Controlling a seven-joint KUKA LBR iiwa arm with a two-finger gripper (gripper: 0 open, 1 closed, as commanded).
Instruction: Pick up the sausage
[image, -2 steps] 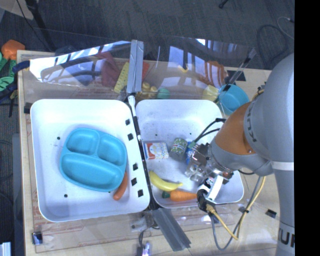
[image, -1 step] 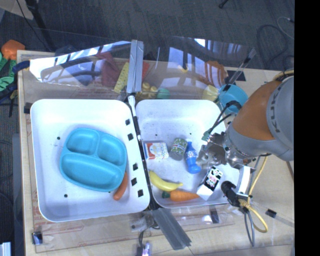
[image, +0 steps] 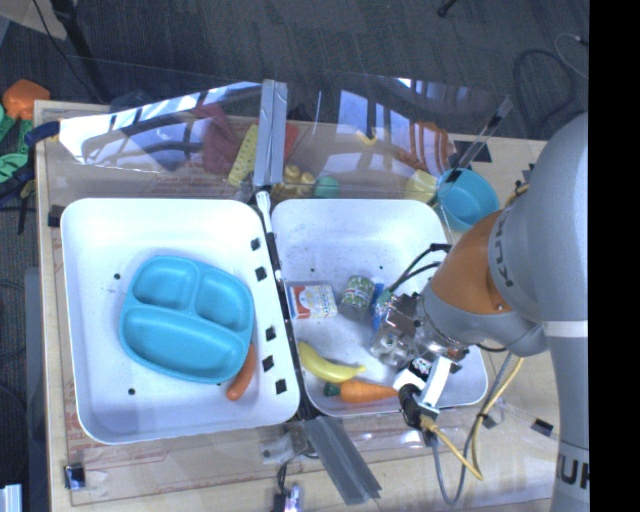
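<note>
Sausage (image: 240, 379) waiting beside blue tray (image: 187, 318), left bin. Gripper (image: 400, 345) over right bin; grip state unclear. Needs crossing leftward.

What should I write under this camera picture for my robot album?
Robot arm's gripper reaches into the right bin while the sausage waits beside the blue tray in the left bin.

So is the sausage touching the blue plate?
Touching. The camera view shows the sausage lying against the lower right edge of the blue divided plate in the left bin, no gap between.
</note>
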